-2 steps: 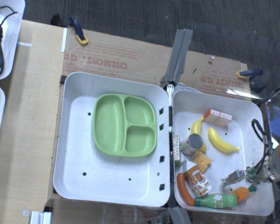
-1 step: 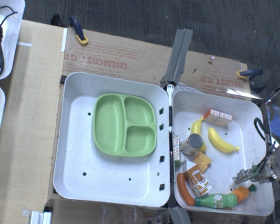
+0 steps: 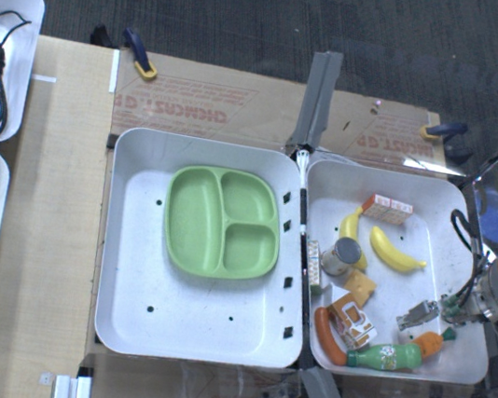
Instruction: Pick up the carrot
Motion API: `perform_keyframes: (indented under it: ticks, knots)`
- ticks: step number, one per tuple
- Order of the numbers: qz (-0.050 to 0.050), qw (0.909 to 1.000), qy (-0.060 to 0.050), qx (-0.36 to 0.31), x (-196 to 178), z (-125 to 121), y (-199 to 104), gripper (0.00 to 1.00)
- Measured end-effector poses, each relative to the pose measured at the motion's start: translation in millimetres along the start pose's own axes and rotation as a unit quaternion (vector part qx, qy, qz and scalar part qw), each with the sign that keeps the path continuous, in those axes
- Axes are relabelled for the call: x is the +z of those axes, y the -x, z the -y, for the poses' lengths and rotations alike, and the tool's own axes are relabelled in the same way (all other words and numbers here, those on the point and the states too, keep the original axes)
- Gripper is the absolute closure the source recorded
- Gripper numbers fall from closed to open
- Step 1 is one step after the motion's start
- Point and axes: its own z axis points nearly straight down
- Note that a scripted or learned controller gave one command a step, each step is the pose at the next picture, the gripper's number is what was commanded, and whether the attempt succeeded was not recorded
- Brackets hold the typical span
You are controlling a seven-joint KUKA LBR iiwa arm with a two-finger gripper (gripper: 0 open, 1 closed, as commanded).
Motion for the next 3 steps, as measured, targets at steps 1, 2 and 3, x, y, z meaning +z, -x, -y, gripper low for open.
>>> perform_keyframes:
  ticks: [1,2,3]
  knots:
    - [0.0,1.0,0.0,0.001,-8.3,-0.3,0.5,1.0]
    - [0.0,1.0,0.0,0.001,-8.3,-0.3,0.5,0.0]
    - [0.0,0.9998,0.0,-0.02,8.7,0.1,-0.7,0.0]
